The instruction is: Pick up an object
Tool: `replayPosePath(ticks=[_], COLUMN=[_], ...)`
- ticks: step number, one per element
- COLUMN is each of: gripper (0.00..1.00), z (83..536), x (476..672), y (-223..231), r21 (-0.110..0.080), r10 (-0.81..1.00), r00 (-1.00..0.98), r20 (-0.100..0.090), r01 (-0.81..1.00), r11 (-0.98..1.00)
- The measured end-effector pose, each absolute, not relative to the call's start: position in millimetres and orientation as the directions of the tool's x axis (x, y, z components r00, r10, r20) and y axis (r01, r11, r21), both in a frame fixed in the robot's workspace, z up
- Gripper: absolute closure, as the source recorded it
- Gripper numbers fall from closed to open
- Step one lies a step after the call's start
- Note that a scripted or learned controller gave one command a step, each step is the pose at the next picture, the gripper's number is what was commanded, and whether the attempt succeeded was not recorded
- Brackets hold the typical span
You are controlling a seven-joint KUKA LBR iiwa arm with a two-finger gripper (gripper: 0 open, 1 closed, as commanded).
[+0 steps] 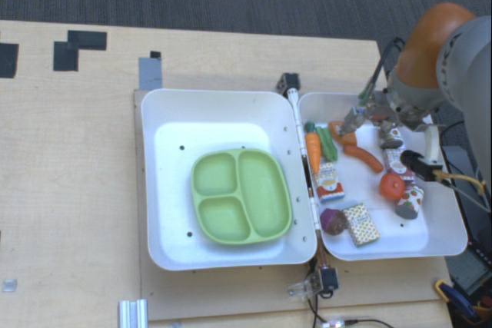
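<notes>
The right bin (442, 242) holds several small objects. A carrot (313, 152) and a green pod (327, 142) lie along its left wall. An orange-red pepper (363, 155) lies near the middle, with a red tomato (392, 186) to its right. Toward the front are a small carton (329, 185), a purple round item (333, 221) and a patterned cracker box (361, 225). A white and red item (410, 202) sits by the tomato. My gripper (374, 127) hangs low over the bin's back part, just above the pepper's upper end, under the orange-banded wrist (429, 42).
The left bin (165, 165) holds a green three-compartment plate (242, 196). A divider rail (302, 165) with a black clamp (289, 82) runs between the bins. Cables (461, 180) trail by the right bin's right wall. Dark tape patches (77, 50) mark the bench at back left.
</notes>
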State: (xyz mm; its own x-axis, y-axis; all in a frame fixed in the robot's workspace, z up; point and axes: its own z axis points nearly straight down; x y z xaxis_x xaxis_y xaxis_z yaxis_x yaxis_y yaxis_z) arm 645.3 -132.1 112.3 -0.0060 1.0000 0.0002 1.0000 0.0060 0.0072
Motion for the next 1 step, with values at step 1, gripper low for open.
replayPosePath(ticks=[1], gripper=[0.00], z=[86.4], x=[589.9], y=[-96.1], r21=[0.006], r10=[1.000], r00=[-0.001], r20=[-0.001], r01=[1.000], r11=[0.001])
